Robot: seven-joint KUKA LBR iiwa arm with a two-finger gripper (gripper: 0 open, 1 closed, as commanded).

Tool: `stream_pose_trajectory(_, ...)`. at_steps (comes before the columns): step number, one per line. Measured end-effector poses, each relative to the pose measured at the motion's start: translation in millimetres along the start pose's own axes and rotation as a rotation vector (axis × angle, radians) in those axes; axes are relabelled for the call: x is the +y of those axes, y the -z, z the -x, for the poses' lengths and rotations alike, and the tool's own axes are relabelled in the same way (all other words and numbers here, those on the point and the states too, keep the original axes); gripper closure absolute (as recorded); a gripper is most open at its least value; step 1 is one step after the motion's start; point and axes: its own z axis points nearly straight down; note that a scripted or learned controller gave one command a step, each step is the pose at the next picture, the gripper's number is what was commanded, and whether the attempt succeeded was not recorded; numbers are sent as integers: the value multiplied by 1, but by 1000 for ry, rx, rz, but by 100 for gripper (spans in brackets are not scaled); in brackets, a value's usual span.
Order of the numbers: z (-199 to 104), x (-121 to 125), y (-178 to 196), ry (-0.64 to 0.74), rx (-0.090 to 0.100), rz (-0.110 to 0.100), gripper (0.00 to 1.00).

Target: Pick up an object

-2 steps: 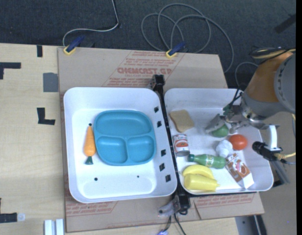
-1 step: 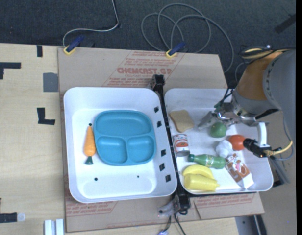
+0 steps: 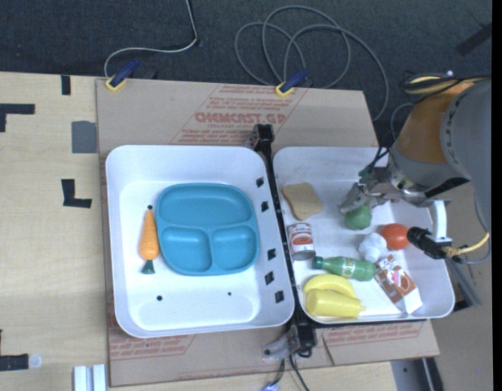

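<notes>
Green round object [image 3: 358, 217] sat in right bin [image 3: 332, 157], right of frame centre, directly under tool [image 3: 367, 195]. Tool was low over it, touching or nearly; finger spread unreadable, cannot tell if gripped. Object looked unlifted, on bin floor: approach done, grasp and lift left, by my read. Nearby: red ball [image 3: 395, 235], white lump [image 3: 370, 245], green bottle [image 3: 345, 266], tan slice [image 3: 301, 199]. Left bin [image 3: 121, 177] held blue tray [image 3: 207, 227], carrot [image 3: 148, 235].

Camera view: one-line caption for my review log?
Gripper low over a green object in the right bin; left bin holds blue tray, carrot.
</notes>
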Motion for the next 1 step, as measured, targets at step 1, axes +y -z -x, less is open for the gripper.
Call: stream_pose_trajectory(1,-88,27,76,3,6,-5,100)
